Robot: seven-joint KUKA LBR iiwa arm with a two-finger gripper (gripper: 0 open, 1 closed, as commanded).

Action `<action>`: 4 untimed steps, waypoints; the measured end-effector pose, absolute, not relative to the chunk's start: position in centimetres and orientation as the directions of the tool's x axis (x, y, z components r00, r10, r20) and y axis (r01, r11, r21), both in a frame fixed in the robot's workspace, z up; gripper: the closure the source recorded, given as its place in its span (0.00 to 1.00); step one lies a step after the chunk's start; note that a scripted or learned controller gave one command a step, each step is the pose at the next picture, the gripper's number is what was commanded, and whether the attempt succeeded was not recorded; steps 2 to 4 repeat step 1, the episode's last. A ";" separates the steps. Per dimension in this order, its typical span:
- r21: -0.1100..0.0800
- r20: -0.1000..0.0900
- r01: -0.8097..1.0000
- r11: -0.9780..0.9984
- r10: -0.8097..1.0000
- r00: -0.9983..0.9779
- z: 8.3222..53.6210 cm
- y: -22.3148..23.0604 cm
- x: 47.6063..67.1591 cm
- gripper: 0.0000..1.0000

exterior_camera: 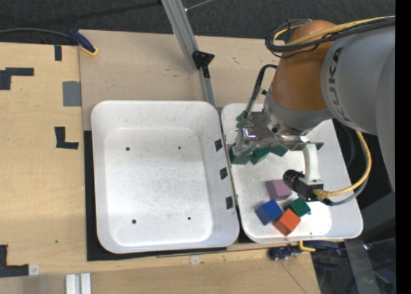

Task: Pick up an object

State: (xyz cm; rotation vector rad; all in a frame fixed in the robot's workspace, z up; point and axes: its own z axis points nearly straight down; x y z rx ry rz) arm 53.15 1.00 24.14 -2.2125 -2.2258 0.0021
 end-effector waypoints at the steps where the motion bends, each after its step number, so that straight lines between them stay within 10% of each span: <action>1: -0.002 0.002 1.000 0.008 1.000 -0.008 24.5 6.4 52.6 1.00; 4: -0.002 0.002 1.000 0.008 1.000 -0.008 24.5 6.4 52.6 1.00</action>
